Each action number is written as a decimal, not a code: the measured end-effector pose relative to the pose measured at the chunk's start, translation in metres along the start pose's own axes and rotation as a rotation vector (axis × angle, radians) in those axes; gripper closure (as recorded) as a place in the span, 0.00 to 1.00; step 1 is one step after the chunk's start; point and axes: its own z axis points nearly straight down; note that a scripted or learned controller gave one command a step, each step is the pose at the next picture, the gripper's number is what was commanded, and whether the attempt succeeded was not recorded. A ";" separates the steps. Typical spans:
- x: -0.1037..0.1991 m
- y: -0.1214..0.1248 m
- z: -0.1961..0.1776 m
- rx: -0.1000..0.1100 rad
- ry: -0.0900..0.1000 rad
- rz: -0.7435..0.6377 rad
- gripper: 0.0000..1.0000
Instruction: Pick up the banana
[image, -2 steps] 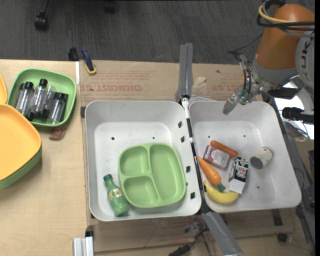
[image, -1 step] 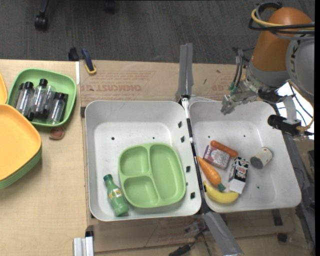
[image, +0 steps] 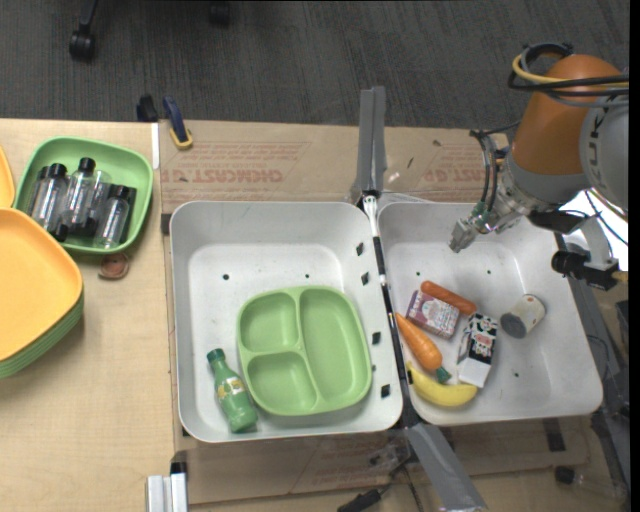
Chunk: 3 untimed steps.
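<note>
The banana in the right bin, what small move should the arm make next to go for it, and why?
Probably carry the end effector toward the near edge of the right bin until it is over the banana. It sits near the bin's far side, well apart from the banana, which lies at the near edge beside a carrot and a small carton.

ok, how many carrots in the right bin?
2. One carrot lies near the bin's left wall, above the banana; another lies behind the purple carton.
</note>
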 end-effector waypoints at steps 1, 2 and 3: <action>-0.047 -0.001 -0.079 -0.001 -0.002 0.376 1.00; -0.024 -0.027 -0.030 0.000 0.000 0.018 1.00; -0.028 0.009 -0.119 -0.002 -0.003 -0.174 1.00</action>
